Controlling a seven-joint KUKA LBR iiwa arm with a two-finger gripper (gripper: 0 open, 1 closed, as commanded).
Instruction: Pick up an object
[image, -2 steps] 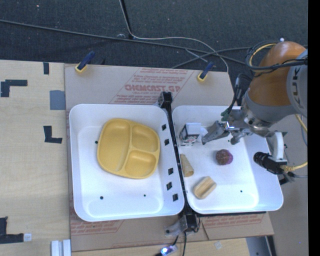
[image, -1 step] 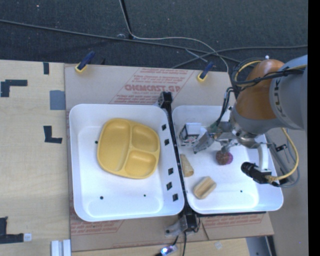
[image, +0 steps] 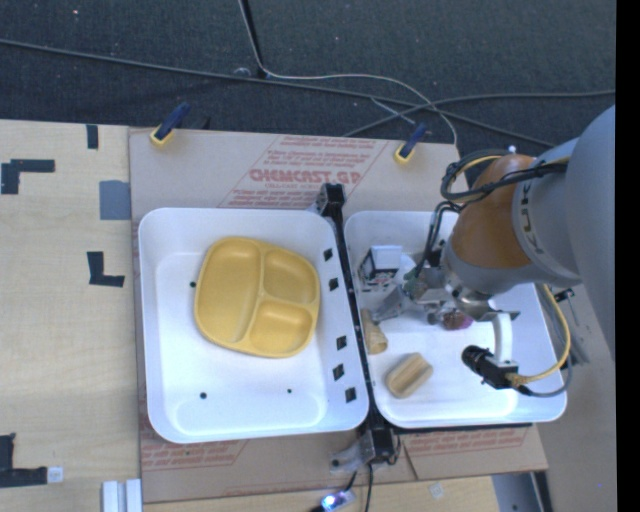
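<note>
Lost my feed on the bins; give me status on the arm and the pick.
Gripper low in the right bin, grip unclear. Tan block loose nearby. Yellow tray in the left bin.

The yellow plate (image: 257, 296) is taking up the middle of the left bin (image: 160, 330), leaving bare white floor along the bottom and left of that bin. In the right bin (image: 545, 400), the arm (image: 505, 225) is hanging over the top and middle. A tan block (image: 408, 375) and a small tan piece (image: 374, 335) are sitting at the lower left, with bare floor showing along the bottom.
</note>
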